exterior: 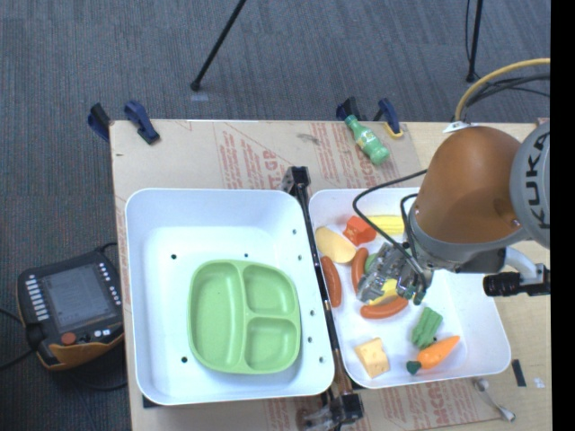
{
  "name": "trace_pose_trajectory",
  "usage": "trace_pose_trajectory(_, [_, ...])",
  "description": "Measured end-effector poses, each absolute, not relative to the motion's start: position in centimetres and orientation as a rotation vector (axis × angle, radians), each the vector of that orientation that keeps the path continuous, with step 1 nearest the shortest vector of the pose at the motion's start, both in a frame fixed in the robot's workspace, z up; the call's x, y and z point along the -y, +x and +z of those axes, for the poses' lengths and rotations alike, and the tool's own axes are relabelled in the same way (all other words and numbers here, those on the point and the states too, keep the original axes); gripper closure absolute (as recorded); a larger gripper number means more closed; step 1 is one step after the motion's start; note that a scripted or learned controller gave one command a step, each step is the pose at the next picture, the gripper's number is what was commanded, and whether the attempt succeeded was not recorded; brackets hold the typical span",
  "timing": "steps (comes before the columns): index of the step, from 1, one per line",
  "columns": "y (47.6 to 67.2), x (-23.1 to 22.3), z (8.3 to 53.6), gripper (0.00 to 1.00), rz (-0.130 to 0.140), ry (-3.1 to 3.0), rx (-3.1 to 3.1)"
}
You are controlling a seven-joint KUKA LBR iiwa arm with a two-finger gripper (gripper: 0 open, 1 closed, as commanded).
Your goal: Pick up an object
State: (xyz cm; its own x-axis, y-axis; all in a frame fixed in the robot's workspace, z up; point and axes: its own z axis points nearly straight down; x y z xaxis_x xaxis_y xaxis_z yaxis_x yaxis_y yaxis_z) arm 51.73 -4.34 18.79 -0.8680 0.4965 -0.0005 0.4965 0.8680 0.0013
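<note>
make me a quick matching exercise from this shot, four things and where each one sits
Things:
1. green plate
2. cheese
3. green bottle
4. carrot

Places:
A. on the bench, beyond the bins
B. in the left bin
C. right bin, near edge, beside the divider
D. right bin, near right corner

Pairs: 1-B, 2-C, 3-A, 4-D

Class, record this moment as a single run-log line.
end effector: low in right bin, over toy food | yellow piece beneath | grasp: unclear | green tray: left bin
</note>
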Motion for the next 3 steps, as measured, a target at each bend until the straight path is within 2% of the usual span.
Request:
trace_pose_trajectory(1, [50.0, 3.1, 22.7, 1.00, 0.002, 0.355, -3.120])
trace_pose_trajectory(2, [50.0, 3.1, 22.7, 0.00, 0.002, 0.357, -3.120])
trace_pose_trajectory(3, [52.6, 5.0, 18.8, 0.00, 0.002, -0.020, -3.142])
